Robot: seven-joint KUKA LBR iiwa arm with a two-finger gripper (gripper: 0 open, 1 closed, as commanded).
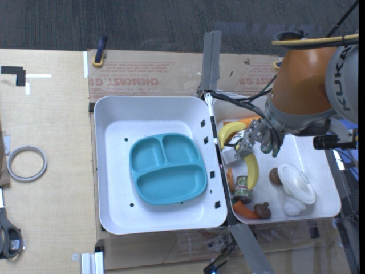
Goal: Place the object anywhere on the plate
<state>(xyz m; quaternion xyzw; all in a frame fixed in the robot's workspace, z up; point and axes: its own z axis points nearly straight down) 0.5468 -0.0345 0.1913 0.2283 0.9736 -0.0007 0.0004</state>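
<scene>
A blue divided plate [168,170] lies flat in the middle of the left bin [114,124], with nothing on it. In the right bin [322,210] a yellow banana [251,173] curves along the left side, its upper part near the divider. My gripper [258,147] hangs over that bin's upper left area, just above the banana's middle. Its fingers [245,148] stand apart and I see nothing held between them. The orange wrist band and grey arm come in from the right and hide the bin's back part.
The right bin also holds a small green-labelled can [242,188], a carrot [244,211], two brown lumps [274,176], [263,210] and a white object [296,182]. A tape roll [25,163] and scissors [8,238] lie on the bench at left.
</scene>
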